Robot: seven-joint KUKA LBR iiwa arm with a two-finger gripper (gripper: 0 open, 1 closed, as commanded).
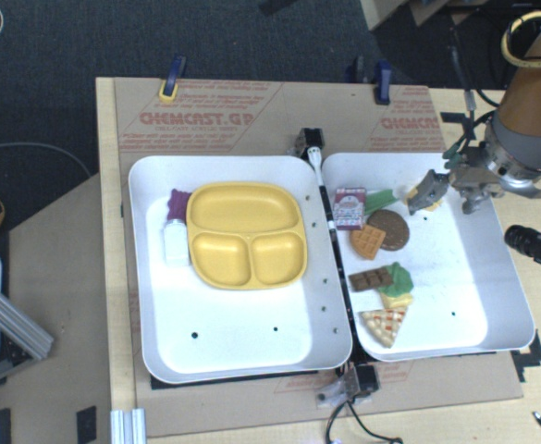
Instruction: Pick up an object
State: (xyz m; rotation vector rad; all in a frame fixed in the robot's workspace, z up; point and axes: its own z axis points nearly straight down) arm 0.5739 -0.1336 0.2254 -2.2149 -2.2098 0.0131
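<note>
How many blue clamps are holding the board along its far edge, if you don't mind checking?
2. One blue clamp with a yellow tip sits above the left bin; the other clamp sits above the right bin. Others may be hidden.

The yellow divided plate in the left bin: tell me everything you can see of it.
The yellow plate looks like smooth moulded plastic, a rounded rectangle with three compartments: one wide one at the far side and two smaller ones nearer the camera. It lies flat and right way up in the far part of the left bin. A white bottle with a purple cap lies against its left edge.
</note>
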